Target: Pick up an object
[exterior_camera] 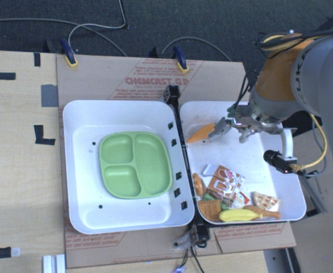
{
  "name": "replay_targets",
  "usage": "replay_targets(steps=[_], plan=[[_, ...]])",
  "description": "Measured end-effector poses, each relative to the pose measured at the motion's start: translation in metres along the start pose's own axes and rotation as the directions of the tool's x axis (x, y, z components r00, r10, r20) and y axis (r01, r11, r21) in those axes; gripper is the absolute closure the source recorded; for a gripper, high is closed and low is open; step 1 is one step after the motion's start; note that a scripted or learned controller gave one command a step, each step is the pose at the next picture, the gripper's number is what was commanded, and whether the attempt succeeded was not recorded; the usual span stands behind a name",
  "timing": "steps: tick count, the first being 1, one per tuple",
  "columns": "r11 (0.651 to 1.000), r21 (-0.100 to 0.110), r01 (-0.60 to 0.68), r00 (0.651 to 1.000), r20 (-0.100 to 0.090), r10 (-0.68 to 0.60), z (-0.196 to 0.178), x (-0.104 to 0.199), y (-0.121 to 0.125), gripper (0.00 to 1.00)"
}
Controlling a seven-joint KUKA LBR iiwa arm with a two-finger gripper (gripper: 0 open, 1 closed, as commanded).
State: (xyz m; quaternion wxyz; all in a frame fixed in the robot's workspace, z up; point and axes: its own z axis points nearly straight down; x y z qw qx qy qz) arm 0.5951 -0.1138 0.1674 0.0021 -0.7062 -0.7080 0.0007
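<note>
My gripper (230, 134) hangs low over the far part of the right bin (294, 195), with its two fingers spread apart and nothing between them. An orange carrot-shaped piece (201, 133) lies on the bin floor just left of the left finger (219, 128), touching or almost touching its tip. A heap of toy food fills the near side of this bin: a red and white packet (225, 185), a yellow banana (240, 215), a toast-like slice (265, 201), a brown roll (198, 184) and an orange wedge (208, 210).
The left bin (75, 152) holds a green divided plate (135, 165). A black divider (179, 147) runs between the two bins. The arm's grey and orange wrist (280, 78) stands over the right bin's far right corner, with cables looping beside it.
</note>
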Motion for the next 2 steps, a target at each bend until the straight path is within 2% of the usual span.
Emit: replay_targets(steps=[1,2], plan=[[1.0,-0.006,0.0,1.0,0.003,0.0,0.081,0.007,0.061,0.0],[1.0,-0.006,0.001,1.0,0.004,-0.001,0.071,0.007,0.061,1.0]])
